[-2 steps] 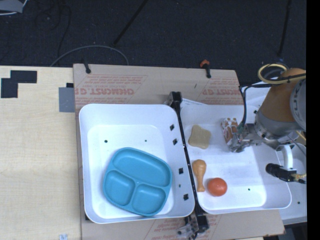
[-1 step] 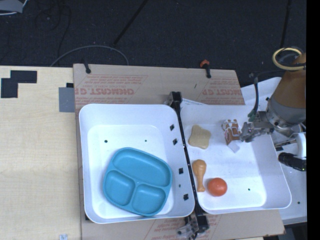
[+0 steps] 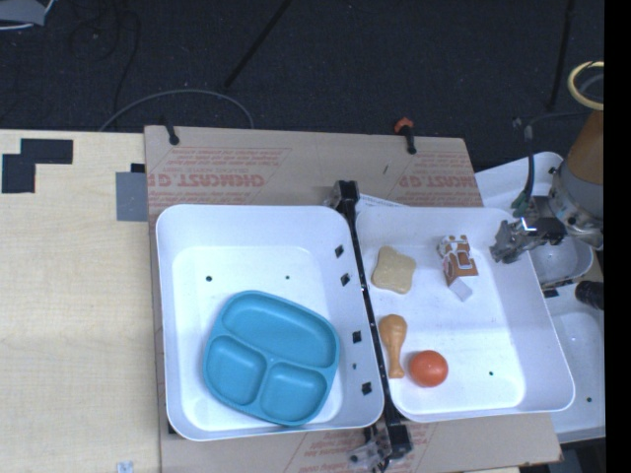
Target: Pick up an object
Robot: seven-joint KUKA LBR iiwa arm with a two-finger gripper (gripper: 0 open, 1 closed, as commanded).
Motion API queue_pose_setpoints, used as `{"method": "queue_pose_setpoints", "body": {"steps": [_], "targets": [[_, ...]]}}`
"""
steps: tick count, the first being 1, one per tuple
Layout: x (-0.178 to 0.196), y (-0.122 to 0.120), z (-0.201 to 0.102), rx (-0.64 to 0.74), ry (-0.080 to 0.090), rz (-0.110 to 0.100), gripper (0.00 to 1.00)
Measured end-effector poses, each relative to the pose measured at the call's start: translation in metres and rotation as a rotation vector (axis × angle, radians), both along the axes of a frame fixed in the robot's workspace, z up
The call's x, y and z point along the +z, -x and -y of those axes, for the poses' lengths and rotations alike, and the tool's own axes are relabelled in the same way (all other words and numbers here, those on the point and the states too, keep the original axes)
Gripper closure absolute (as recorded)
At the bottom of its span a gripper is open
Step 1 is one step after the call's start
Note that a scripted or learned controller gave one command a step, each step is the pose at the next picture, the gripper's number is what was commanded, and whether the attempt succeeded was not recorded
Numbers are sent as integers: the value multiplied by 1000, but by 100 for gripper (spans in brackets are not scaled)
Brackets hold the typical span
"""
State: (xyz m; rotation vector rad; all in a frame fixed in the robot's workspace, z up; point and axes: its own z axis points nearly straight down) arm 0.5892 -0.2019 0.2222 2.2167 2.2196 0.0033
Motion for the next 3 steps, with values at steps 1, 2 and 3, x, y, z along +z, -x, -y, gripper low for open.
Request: {"method": "queue_pose_setpoints", "body": {"steps": [1,2,3], "targets": [[58,5,-6,1,-1,0,100],[60,9,-53,3,-4,-7,100],[60,14,-102,3,-4,-8,100]]}}
